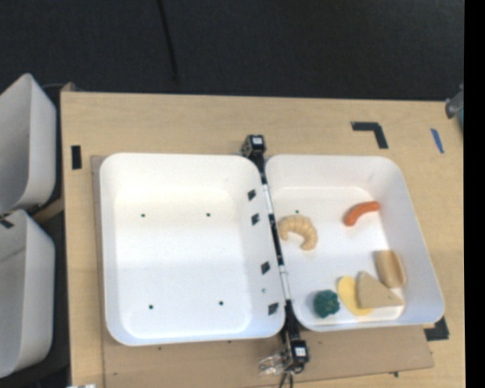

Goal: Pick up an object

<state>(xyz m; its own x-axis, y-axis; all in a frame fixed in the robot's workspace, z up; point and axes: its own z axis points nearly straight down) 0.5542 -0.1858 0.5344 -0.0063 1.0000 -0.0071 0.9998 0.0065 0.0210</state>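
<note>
The right white bin (411, 217) holds several small items. A beige croissant-shaped piece (299, 231) lies near the bin's left wall. An orange-red curved piece (361, 212) sits toward the back right. A tan bread roll (390, 267) lies by the right wall. In the front corner a tan wedge (377, 293) rests partly over a yellow piece (347, 292), and a dark green lump (326, 302) sits just left of them.
The left white bin (178, 249) lies beside the right one, joined along a black-clipped seam (268, 233). Two white tubs (16, 144) (16, 297) stand off the bench's left edge. Black and blue tape marks (372, 132) dot the wooden bench top.
</note>
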